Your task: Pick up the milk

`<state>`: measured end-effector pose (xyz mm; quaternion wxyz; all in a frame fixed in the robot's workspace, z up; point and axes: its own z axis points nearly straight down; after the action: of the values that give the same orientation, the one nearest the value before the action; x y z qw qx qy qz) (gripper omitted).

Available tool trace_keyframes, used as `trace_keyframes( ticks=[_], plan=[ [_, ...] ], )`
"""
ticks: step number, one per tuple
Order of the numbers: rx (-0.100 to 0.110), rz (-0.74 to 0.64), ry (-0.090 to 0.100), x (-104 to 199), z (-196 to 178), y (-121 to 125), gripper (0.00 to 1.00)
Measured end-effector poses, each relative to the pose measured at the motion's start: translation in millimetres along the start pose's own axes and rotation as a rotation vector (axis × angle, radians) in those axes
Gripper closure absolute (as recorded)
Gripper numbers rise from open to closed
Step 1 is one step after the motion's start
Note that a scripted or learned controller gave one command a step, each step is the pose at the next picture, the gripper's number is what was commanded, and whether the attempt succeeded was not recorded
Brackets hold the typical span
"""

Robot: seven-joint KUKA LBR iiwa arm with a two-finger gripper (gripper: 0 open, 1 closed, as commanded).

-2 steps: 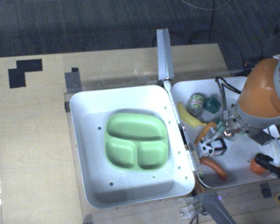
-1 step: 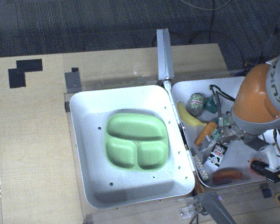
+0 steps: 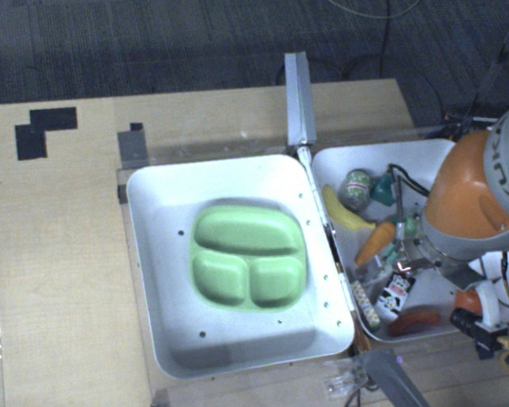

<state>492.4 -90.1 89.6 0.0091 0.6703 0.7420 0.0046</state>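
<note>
Here the milk [image 3: 396,293] lies low in the right bin [image 3: 413,145], near its front edge, under the arm.

The milk looks like a small black-and-white toy carton: probably light, fairly stiff and smooth-sided, best pinched across its narrow flat faces. A carrot [image 3: 373,242] sits just behind it, a banana [image 3: 343,211] beyond, a red item [image 3: 420,319] along the front edge. The gripper [image 3: 407,260] hovers right over the carton; whether it is apart or together cannot be told. The left bin [image 3: 175,346] holds a green tray [image 3: 247,254].
</note>
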Motion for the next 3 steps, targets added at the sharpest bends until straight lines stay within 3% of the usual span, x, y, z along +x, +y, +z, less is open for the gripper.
trace_keyframes(
  ticks=[1, 2, 3],
  plan=[
    [0.015, 0.114, 0.006, -8, -22, -5, 0.0],
    [0.012, 0.084, 0.006, -7, 0, 11, 0.0],
    [0.011, 0.084, 0.006, -7, 0, 11, 0.0]
  ],
)
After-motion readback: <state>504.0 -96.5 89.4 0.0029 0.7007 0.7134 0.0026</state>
